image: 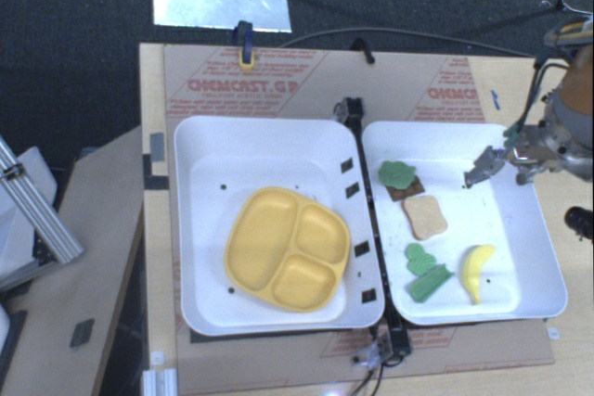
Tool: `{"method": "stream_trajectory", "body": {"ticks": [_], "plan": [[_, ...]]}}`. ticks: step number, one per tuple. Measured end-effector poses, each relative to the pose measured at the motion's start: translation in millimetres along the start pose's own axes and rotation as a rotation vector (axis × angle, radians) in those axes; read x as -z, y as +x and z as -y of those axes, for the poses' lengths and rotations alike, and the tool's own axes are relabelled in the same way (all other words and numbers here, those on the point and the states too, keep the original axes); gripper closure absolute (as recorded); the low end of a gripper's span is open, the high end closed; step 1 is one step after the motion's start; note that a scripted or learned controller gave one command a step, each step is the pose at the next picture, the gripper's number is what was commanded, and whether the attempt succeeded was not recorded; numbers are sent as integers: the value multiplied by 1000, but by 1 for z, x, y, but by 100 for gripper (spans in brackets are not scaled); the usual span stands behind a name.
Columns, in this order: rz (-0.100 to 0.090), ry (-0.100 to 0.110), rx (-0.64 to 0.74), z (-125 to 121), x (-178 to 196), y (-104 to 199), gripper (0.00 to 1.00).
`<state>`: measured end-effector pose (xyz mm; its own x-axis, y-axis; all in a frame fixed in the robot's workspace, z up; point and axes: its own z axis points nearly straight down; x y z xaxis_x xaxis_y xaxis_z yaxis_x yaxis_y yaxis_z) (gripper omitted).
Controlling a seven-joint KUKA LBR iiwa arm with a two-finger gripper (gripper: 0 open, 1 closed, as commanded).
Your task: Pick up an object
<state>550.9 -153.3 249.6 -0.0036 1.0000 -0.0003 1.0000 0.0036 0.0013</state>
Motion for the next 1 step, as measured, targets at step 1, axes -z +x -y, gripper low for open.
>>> {"method": "stream_trajectory", "body": {"ticks": [1], "plan": [[-1, 2, -1, -6, -58, 6, 0]]}}
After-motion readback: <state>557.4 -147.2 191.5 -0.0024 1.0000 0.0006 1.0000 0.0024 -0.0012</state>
